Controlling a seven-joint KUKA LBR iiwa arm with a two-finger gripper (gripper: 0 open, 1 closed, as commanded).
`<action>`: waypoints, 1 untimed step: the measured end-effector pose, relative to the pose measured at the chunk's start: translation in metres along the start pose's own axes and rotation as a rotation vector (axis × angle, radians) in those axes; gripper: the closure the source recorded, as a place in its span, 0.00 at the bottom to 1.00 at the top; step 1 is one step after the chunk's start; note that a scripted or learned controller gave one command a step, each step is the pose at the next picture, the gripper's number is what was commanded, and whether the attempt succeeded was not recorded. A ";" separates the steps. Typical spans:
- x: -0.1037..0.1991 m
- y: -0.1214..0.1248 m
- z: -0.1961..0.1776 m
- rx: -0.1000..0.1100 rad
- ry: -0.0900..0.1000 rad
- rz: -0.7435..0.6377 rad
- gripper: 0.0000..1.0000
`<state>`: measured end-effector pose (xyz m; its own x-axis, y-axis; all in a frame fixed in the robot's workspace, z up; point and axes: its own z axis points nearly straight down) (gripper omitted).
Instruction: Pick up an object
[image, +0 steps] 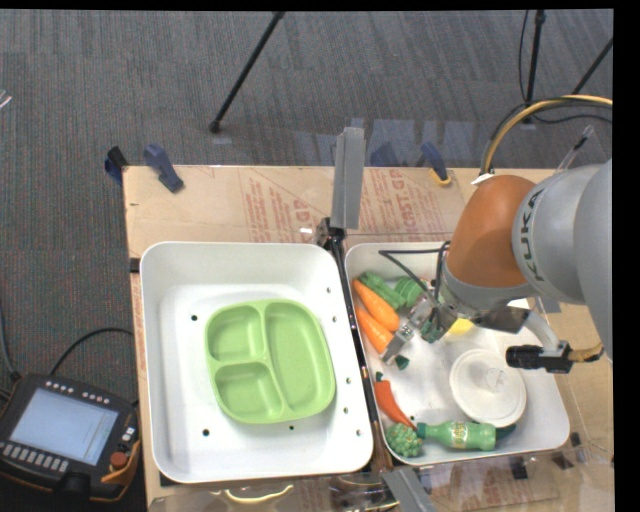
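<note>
On a plywood bench (250, 205) over grey carpet, the left bin (165, 300) holds a green divided plate (268, 360), and the right bin (555, 420) carries carrots (372, 310), their long axes running from upper left to lower right. The gripper (408, 340) hangs just beside them, nothing visibly between its fingers, though I cannot tell its gap. It looks like the approach step; next it must line up across a carrot and descend.

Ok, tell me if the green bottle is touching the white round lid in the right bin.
Cannot tell. In the camera view the green bottle lies just below the white lid; their edges meet in the picture, but the slant hides whether they truly touch.
</note>
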<state>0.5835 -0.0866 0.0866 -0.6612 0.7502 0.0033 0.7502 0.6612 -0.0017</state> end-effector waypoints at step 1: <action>0.000 0.000 -0.010 0.002 0.000 -0.007 1.00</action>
<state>0.5837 -0.0865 0.0966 -0.6665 0.7455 0.0031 0.7455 0.6665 -0.0034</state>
